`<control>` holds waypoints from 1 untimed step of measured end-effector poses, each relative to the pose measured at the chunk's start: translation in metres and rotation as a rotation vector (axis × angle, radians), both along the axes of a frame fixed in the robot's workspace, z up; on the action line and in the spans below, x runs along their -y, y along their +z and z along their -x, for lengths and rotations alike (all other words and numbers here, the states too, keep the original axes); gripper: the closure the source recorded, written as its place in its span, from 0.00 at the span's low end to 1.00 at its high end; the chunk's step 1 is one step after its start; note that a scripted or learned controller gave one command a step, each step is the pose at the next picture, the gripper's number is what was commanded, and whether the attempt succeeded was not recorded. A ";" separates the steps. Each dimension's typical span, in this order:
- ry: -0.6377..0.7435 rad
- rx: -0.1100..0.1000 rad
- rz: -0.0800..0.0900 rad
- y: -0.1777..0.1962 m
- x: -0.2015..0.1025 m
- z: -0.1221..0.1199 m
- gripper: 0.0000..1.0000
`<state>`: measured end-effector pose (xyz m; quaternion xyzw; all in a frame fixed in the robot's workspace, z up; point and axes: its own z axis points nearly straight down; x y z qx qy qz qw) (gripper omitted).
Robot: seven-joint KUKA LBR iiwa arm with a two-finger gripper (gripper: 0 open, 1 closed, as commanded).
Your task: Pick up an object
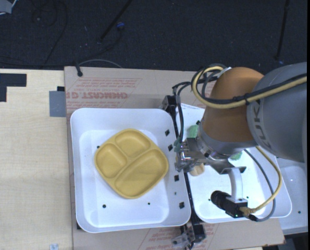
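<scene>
Yellow plastic makes up the one thing plainly seen to pick from, a divided plate (132, 162) with three compartments, lying flat in the middle of the left bin (87, 202), turned so that its corners point roughly to twelve, three, six and nine o'clock. It lies clear of the bin's walls on every side. From the plate, the gripper (188, 163) sits at about three o'clock, past the wall where the two bins meet, low over the near-left part of the right bin (280, 210); the plate is well apart from it and not between its fingers. Whether those fingers stand open or closed cannot be told, since the wrist and the orange band (233, 108) hide them from above. Just beside the gripper, a small pale object (196, 169) shows at its five o'clock and a green scrap (192, 131) at its twelve o'clock, both partly hidden under the arm; what they are is unclear. A black cylinder (228, 203) hangs on a yellow cable (273, 189) at the gripper's five o'clock. Both bins rest on a cardboard sheet (118, 90).
</scene>
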<state>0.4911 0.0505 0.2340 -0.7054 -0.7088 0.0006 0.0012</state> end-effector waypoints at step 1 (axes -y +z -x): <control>0.001 -0.002 -0.001 -0.001 -0.048 0.010 1.00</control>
